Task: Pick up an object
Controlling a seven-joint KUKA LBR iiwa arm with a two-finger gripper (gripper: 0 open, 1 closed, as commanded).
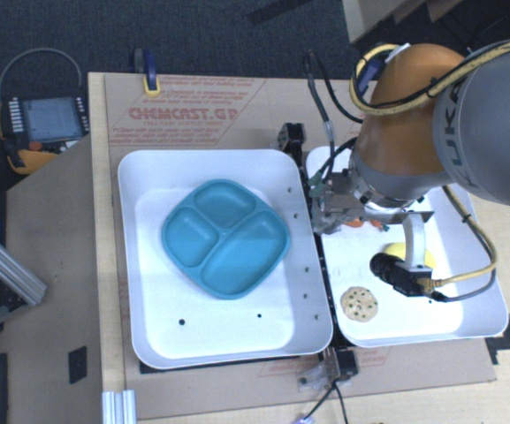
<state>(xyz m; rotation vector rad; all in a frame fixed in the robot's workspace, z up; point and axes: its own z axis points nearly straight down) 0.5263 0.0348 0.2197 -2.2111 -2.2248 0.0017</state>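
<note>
Cookie point(359, 304) lies in right bin point(475, 321) near arm's jaws point(343, 208), whose state I cannot tell

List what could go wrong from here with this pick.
1. The cookie lies near the right bin's front wall, so a grab there may bump the rim.
2. The yellow item is partly hidden under the arm, so aim may be off.
3. The cables could snag.
</note>
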